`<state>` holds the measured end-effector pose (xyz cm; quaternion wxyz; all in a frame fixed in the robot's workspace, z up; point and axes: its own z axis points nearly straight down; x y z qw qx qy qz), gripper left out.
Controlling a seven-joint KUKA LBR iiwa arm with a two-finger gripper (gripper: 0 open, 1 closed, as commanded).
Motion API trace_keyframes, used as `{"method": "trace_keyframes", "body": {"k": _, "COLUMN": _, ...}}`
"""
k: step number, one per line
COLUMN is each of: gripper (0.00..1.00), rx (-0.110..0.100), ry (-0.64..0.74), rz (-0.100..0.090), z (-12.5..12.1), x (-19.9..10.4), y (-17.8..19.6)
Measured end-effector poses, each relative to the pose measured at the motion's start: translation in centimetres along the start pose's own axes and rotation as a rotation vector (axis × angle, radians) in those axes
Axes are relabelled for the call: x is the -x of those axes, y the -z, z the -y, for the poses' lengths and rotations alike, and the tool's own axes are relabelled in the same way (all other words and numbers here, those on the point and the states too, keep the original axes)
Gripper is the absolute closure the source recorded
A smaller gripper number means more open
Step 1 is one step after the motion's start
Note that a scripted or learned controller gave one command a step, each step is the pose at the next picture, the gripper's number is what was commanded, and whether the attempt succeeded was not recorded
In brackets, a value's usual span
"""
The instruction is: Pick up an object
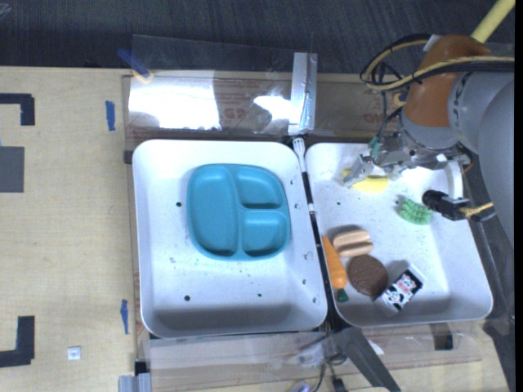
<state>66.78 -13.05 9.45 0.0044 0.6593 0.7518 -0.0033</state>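
Poised at the far end of the right bin, gripper just above and left of a yellow object lying long axis left to right; finger spread impossible to judge, nothing visibly held. Nearer: green piece, bun, carrot, brown disc, black-and-white carton, print unreadable.

The left bin is white and holds a turquoise blue divided tray. The right bin is white too. In it lie a yellow piece, a green toy, an orange carrot with a green end, a tan and pink sandwich, a dark brown disc, and a small black and white carton. The counter is light wood with black marks and blue tape pieces.
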Motion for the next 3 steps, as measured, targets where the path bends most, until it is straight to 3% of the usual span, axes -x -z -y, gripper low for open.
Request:
{"method": "trace_keyframes", "body": {"k": 1, "gripper": 0.0, "rx": -0.001, "ry": -0.047, "rz": -0.002, "z": -0.3, "x": -1.8, "y": 0.1}}
{"method": "trace_keyframes", "body": {"k": 2, "gripper": 1.0, "rx": 0.006, "ry": -0.046, "rz": 0.0, "z": -0.5, "x": -1.8, "y": 1.3}}
{"method": "trace_keyframes", "body": {"k": 3, "gripper": 1.0, "rx": 0.009, "ry": -0.064, "rz": -0.009, "z": -0.8, "x": -5.0, "y": 9.6}}
